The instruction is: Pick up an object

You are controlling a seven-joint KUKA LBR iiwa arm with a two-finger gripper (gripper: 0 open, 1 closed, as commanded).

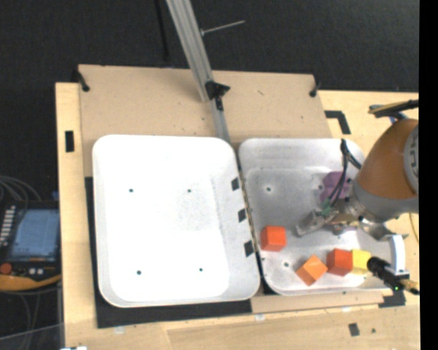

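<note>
Tool low over right bin, ungripping.

No legible text, label, brand, number or sign anywhere on bench, bins or arm.

Bright, even light is falling from overhead, washing the left bin nearly to pure white and flattening its floor. The right bin, beside it, is showing a soft grey sheen and faint shadow along its inner wall. Beyond the left bin, the dark floor is losing all detail. The whole picture is looking slightly soft and grainy.
</note>
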